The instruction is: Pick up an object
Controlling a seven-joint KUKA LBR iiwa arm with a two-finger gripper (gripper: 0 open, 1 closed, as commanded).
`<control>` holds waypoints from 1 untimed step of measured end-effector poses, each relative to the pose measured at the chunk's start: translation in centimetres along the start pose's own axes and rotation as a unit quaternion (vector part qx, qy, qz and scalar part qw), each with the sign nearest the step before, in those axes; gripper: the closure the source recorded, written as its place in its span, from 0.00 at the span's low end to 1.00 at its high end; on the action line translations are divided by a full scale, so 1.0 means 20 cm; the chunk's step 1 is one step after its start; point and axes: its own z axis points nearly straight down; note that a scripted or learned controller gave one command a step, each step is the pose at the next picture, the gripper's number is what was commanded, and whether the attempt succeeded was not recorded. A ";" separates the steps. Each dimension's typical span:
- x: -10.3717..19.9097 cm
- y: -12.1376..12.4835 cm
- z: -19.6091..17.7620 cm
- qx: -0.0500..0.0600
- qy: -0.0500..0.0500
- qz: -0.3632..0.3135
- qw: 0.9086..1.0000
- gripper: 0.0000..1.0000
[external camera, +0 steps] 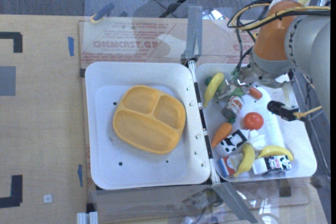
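The right bin (302,165) holds several small items. Among them are a green-yellow banana (213,86), a small can (232,106), a red tomato (253,120), a carrot (221,134) and a black-and-white cow-patterned piece (234,140). Near the front lie two yellow bananas (244,159) (275,151) and a small carton (226,166). My gripper (234,87) is low in the back left part of this bin, between the green-yellow banana and a small red piece (255,93), just above the can. The grey wrist with its orange band (270,42) hides much of the gripper.
The left bin (100,160) holds a yellow divided plate (149,119). A grey divider (202,128) runs between the bins. A clear sheet (136,42) lies behind the left bin. Cables (247,13) loop near the arm, and a black connector (281,110) hangs over the right bin.
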 end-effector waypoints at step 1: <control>0.22 -0.03 -0.53 -0.003 -0.001 -0.073 0.997 1.00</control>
